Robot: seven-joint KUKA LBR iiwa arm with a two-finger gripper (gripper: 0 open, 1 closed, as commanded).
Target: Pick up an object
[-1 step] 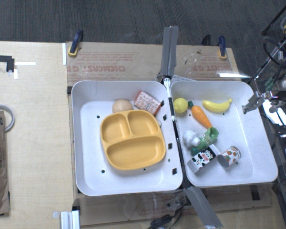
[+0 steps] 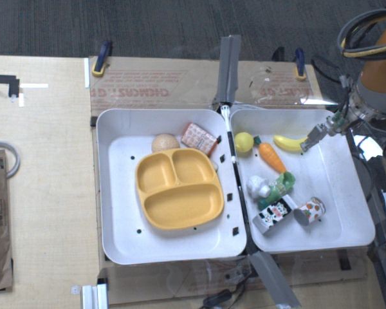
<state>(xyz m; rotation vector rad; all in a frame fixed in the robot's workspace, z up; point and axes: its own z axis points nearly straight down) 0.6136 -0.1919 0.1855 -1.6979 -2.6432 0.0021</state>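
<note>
A yellow divided plate [image 2: 180, 188] fills the left bin [image 2: 109, 192]; right bin [image 2: 347, 224] holds lemon [image 2: 244, 142], carrot [image 2: 272, 158] and banana [image 2: 288, 143], beside which the end effector [image 2: 314, 138] hovers, its grip impossible to tell.

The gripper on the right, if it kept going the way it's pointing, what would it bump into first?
Probably the banana: the gripper points left and down at its right end, though its height above the bin is unclear.

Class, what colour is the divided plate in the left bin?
The divided plate is yellow-orange, clearest in the camera view.
</note>
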